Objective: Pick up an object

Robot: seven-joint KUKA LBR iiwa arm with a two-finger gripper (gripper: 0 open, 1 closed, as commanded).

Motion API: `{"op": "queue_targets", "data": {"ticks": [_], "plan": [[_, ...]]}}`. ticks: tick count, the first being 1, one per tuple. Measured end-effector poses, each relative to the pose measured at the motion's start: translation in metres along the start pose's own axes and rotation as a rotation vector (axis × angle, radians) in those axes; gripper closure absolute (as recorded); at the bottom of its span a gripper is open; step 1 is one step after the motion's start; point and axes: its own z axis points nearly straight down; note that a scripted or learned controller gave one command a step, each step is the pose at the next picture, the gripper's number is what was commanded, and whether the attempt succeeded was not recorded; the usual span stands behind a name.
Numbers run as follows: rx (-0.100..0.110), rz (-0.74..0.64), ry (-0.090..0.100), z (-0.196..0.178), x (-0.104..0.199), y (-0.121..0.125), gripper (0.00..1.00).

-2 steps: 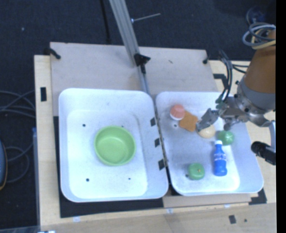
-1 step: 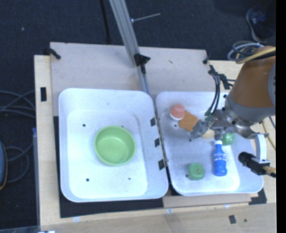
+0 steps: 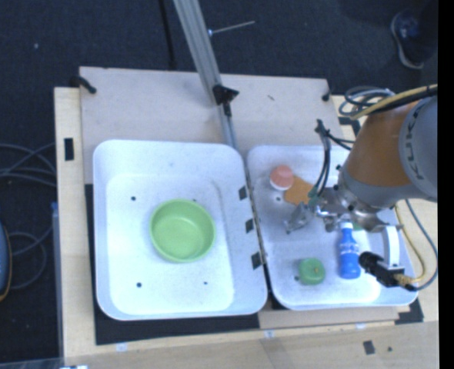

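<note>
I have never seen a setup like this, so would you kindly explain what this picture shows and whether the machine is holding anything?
One camera looks down on a bench at a slant. The grey and orange robot arm reaches in from the right. Its gripper hangs over the right white bin, which holds a pink-capped object, a blue bottle and a small green object. The left white bin holds a green bowl. I see nothing between the fingers, so nothing appears held.

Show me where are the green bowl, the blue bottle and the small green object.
green bowl (image 3: 182,230), camera view, inner floor.
blue bottle (image 3: 348,258), camera view, middle of body.
small green object (image 3: 312,271), camera view, top face.
</note>
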Motion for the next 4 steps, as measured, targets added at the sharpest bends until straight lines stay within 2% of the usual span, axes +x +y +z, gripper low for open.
{"op": "queue_targets", "data": {"ticks": [1, 2, 3, 4], "plan": [[-0.001, 0.000, 0.000, 0.052, 0.000, -0.001, 0.00], [-0.006, 0.002, 0.000, 0.040, -0.001, 0.000, 1.00], [-0.011, 0.000, -0.001, -0.023, 0.001, 0.000, 1.00], [-0.009, 0.000, -0.001, -0.060, 0.001, 0.001, 1.00]]}}
